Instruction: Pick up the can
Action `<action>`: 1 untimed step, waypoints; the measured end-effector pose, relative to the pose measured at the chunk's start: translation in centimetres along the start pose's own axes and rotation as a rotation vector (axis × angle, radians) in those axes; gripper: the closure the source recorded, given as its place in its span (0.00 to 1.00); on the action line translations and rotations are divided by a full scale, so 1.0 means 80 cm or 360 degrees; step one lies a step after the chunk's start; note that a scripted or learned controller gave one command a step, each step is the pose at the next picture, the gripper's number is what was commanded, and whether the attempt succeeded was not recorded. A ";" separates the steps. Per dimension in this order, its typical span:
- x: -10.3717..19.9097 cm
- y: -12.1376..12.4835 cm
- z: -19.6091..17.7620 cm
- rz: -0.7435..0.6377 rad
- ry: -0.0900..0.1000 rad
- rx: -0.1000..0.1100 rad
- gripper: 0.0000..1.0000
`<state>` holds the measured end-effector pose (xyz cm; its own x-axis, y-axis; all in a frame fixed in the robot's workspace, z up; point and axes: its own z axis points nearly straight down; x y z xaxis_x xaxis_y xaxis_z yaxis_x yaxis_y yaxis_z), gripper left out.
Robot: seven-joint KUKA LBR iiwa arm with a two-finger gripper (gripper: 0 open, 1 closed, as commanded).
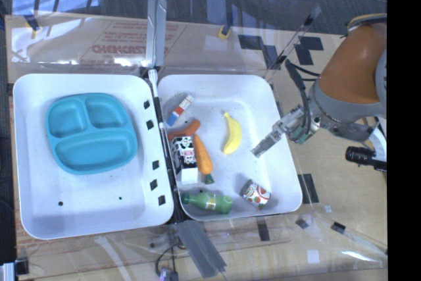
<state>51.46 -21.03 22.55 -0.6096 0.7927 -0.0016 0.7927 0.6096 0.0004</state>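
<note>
The gripper [263, 144] hangs over the right bin [279, 112], its opening unclear, nothing visibly held; the can [255, 194] lies on its side below it, toward the bin's near wall.

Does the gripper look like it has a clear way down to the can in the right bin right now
Probably yes. The can lies on its side near the front right corner of the right bin, with open floor around it. The green bottle lies apart to its left, and the gripper hovers just behind it.

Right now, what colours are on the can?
Red, white and silver can, seen in the camera view.
</note>
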 end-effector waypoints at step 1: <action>0.042 -0.025 0.167 -0.0089 0.0002 0.0000 0.00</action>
<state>47.85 -19.56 9.19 -0.6528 0.7576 -0.0004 0.7576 0.6528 0.0004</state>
